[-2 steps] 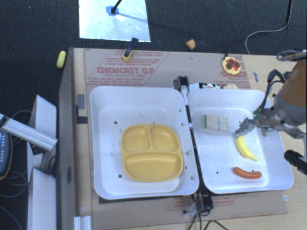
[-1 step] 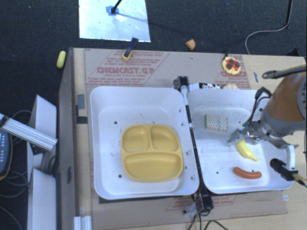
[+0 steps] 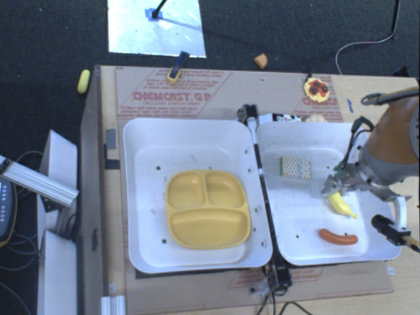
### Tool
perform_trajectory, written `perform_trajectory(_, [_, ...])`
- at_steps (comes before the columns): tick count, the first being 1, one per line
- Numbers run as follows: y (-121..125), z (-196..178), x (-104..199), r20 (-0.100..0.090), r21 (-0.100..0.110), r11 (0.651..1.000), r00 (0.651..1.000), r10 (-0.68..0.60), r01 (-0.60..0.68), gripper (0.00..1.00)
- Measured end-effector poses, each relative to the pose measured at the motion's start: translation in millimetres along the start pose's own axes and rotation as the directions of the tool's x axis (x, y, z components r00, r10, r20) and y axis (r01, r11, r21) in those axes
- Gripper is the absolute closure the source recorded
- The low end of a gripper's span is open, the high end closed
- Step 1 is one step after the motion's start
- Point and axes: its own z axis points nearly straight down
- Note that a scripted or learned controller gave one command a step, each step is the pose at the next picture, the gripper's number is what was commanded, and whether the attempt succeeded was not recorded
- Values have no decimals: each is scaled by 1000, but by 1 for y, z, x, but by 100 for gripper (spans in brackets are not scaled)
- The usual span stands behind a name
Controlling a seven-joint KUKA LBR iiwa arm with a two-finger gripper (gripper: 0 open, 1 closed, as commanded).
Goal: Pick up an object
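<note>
Right now I see the gripper [image 3: 339,189] low in the right bin [image 3: 308,258], its tip just at the upper end of the yellow banana [image 3: 342,204] — whether it is gripping, I cannot tell. From the banana, an orange sausage [image 3: 338,237] lies at six o'clock and a speckled block [image 3: 295,168] near ten; a yellow divided plate [image 3: 208,209] sits in the left bin [image 3: 147,176].

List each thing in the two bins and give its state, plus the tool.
Yellow plastic divided plate: lying flat, upright, in the left white bin.
Yellow toy banana: lying in the right white bin, directly under the tool.
Orange-red toy sausage: lying flat near the right bin's front.
Small dotted rectangular card: lying flat, apart from the rest.
Tool: low over the banana, grip unclear.
</note>
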Motion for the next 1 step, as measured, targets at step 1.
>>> perform_trajectory(1, [17,-90,124,-2,0,1000,1000,-3,3,100])
